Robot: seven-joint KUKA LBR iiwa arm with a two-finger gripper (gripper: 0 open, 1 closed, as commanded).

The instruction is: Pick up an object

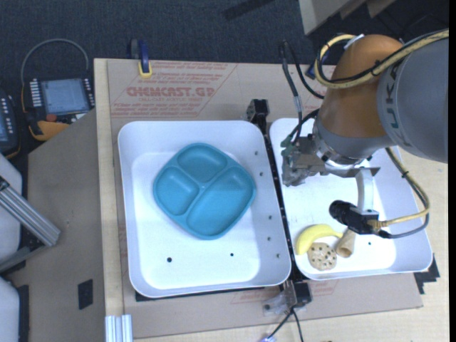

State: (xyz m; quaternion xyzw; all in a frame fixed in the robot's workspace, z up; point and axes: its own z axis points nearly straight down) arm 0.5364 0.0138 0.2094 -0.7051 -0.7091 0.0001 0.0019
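Note:
In the right bin [402,251] a yellow banana [314,235], a round speckled cookie [322,256] and a small tan cone-shaped piece [346,244] lie close together at the front left corner. My gripper [294,171] hangs over the left side of this bin, farther back than these pieces and apart from them. The grey and orange wrist [356,105] hides much of the back of the bin. Nothing shows in the gripper's hold.
The left bin [199,266] holds a blue divided plate [204,189] near its middle. A black plug with a yellow cable [354,215] hangs just behind the banana. The divider between the bins [274,191] runs right beside the gripper.

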